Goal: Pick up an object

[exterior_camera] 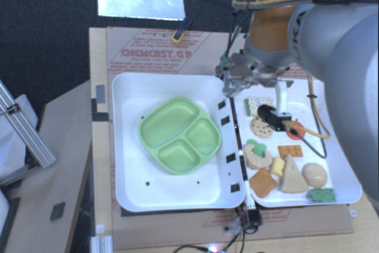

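Gripper [232, 87] hovering at far inner corner of right bin [341, 158]; cookie [259, 127] lying nearer camera, slightly toward arm side. Claw state: cannot tell.

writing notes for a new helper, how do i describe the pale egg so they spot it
Look at the right bin, the one crowded with toy food, and go to its near right corner. The egg lies beside a tan wedge, behind a green leafy piece. It alone is smooth, pale and rounded; its neighbours are flat or angular.
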